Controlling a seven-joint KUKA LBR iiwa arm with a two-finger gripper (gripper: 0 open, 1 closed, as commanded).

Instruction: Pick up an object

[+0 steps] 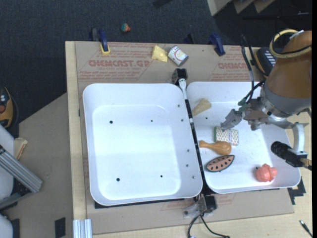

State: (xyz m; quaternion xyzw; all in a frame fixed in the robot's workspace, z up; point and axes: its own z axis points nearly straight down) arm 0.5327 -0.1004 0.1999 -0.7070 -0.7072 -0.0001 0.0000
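Observation:
The right bin holds several small things. A tan wedge lies near its left wall. Below it are a checkered pouch, an orange gourd-shaped toy and a watermelon-slice toy. A pink lump sits near the front right corner. My gripper hangs over the middle of the right bin, just above and to the right of the checkered pouch. It is open with nothing between its fingers. The arm's orange band covers the bin's far right corner.
The left bin sits beside the right one, with a black divider rim between them. A yellow scrap and a small white box lie on the cardboard behind the bins. Blue clamps hold the board's back edge.

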